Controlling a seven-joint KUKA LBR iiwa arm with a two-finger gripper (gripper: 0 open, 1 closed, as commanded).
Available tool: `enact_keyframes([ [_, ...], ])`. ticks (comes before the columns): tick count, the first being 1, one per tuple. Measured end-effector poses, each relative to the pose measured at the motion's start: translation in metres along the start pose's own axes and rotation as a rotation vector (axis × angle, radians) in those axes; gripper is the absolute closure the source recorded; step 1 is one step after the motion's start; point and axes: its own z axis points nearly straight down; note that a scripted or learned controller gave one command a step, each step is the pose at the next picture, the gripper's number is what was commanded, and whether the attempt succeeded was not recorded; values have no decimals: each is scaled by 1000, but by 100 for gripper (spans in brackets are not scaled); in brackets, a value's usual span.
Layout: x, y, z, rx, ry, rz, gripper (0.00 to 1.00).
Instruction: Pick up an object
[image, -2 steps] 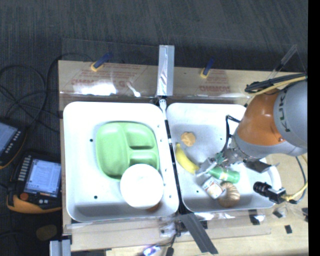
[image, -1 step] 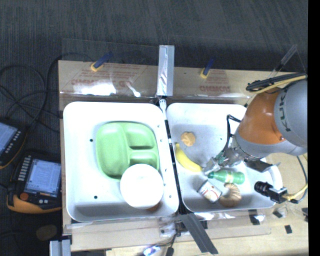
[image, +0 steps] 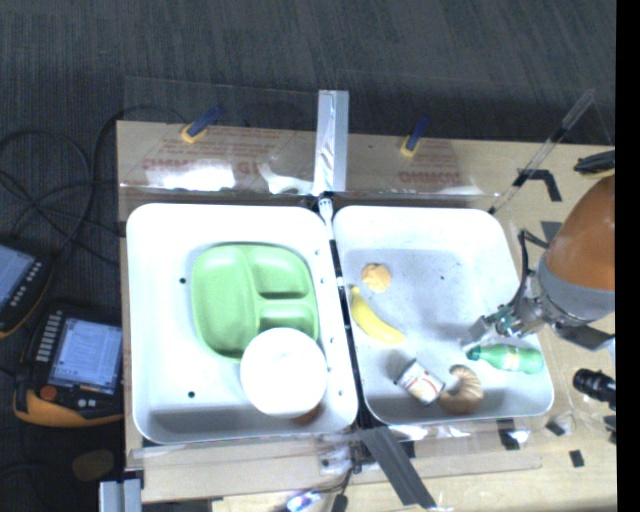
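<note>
The right bin (image: 440, 235) holds a yellow banana (image: 373, 319), a small tan round piece (image: 376, 277), a little white and red can (image: 420, 380) lying on its side, a brown lump (image: 464, 389) and a green bottle (image: 507, 357) lying flat. My gripper (image: 507, 325) hangs low at the bin's right side, just above the green bottle. The grey wrist with its orange band (image: 590, 240) rises behind it. I see nothing held in the gripper.
In the left bin (image: 160, 300) a green divided tray (image: 255, 295) lies with a white round bowl (image: 284, 371) over its front corner. A ridge (image: 336, 300) separates the bins. Clips and plastic sheeting lie along the back edge.
</note>
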Motion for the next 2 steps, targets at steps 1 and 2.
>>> enact_keyframes([
  [1,45,15,77,-9,-12,-86,100],
  [2,101,27,-16,1,-4,-323,100],
])
